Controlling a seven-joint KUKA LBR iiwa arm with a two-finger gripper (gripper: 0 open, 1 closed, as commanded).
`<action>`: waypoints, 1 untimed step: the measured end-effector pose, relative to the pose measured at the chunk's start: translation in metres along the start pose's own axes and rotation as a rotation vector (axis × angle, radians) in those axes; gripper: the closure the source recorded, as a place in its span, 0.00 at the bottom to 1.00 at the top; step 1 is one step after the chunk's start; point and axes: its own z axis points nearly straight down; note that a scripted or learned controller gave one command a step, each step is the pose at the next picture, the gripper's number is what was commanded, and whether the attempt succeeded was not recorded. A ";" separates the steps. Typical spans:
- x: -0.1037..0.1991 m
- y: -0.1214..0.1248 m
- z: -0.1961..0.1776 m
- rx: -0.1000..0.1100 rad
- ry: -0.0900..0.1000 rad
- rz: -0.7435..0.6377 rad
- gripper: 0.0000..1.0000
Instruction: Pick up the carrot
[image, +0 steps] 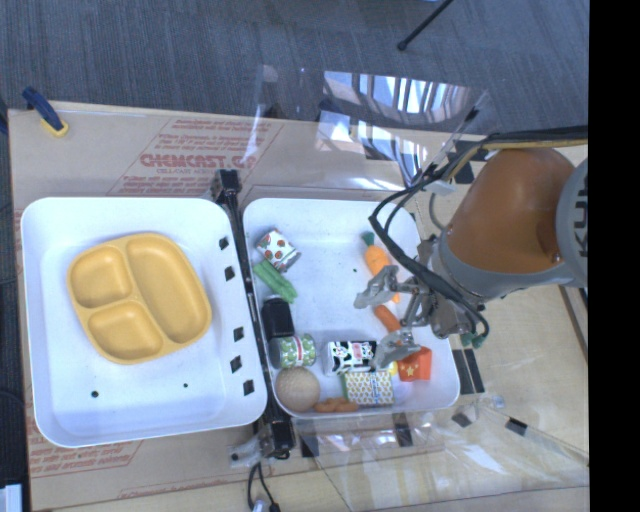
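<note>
open gripper (388, 318) straddles tapered orange carrot (377, 261) (smooth)

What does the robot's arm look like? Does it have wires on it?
The arm is big and rounded, with a wide orange band over a grey ring near the wrist. Black cables loop beside it, running toward the gripper, which is made of silvery grey metal with thin fingers.

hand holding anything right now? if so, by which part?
Nothing visibly held. The hand hangs open over the right bin, its fingers straddling the middle of the carrot, but no closed grip shows.
</note>
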 end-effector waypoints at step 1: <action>-0.066 -0.059 0.046 -0.001 0.002 0.011 0.00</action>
